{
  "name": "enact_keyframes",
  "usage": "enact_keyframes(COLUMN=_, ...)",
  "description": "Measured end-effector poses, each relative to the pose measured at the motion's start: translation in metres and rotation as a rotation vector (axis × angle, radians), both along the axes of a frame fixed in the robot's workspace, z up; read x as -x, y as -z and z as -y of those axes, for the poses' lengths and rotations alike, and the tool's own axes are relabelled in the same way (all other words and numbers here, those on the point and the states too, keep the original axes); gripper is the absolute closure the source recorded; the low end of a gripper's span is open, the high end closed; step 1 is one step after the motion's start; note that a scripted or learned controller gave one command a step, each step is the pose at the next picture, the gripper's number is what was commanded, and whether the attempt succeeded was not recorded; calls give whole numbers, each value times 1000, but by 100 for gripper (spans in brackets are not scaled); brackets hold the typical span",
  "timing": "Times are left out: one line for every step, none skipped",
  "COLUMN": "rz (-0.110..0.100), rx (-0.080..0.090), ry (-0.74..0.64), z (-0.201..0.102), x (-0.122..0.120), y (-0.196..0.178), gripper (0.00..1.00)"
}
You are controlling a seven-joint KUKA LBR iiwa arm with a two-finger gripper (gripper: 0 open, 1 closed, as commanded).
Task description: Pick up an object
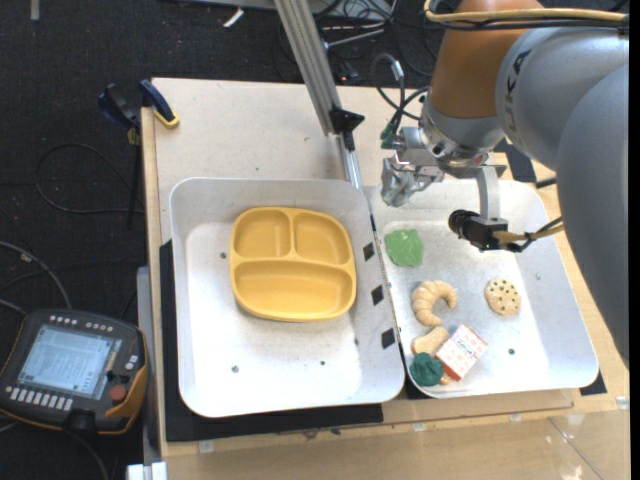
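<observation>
My gripper [398,188] hangs over the far left corner of the right bin [560,308], above and just behind a green round piece [405,248]. Nothing shows between its fingers. In the same bin lie a pale croissant-shaped piece [433,301], a cookie with dark chips [502,296], a small red and white box [462,353], a dark green lump [428,369] and a tan piece [430,341] beside it.
A yellow divided plate [293,264] lies in the left bin [200,358]. A slanted metal rail [312,53] runs from the top down to the bins' shared edge. A teach pendant [65,368] sits at lower left, off the bench.
</observation>
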State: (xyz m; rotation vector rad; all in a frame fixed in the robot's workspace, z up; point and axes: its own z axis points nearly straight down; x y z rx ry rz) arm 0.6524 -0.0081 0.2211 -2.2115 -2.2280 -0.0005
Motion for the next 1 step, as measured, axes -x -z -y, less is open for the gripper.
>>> enact_keyframes(rz=3, rx=0, ry=0, z=-55, x=-5, y=1, gripper=100)
